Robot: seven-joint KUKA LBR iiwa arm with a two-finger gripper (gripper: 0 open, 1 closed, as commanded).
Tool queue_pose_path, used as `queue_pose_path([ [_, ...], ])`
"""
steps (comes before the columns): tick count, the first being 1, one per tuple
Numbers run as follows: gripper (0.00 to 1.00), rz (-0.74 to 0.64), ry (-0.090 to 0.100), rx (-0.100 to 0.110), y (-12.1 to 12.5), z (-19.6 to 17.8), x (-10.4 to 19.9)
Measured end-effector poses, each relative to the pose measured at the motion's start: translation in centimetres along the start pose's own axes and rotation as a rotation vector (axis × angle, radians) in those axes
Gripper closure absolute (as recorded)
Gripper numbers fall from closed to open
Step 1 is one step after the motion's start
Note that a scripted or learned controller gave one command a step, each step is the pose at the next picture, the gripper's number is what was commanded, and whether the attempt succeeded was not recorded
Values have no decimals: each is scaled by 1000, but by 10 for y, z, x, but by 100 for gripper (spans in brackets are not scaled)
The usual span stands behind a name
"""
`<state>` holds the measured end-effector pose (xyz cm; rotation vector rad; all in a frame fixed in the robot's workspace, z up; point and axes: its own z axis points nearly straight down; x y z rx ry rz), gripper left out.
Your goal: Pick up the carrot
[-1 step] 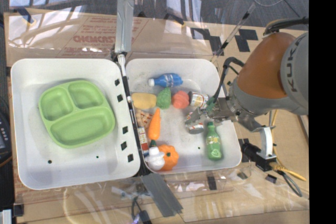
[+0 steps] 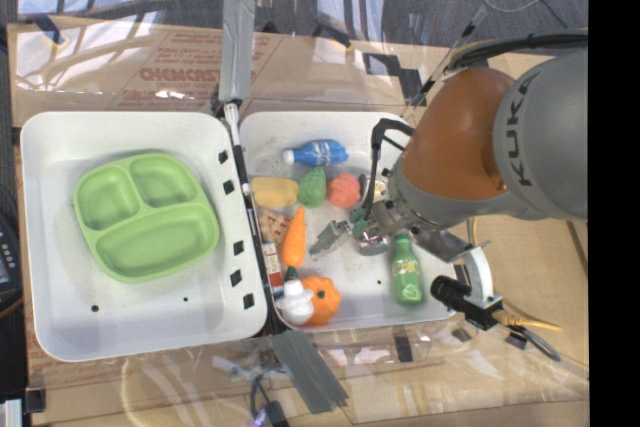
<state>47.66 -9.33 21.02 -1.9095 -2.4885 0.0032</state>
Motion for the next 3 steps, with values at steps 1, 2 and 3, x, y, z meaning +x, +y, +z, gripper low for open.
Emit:
queue_pose_path([
  [1,0,-151,0,0,20,110,-26],
  [2,100,-155,0,0,21,100,-27],
  [3,100,-161,-4,-7,135,-5,2],
])
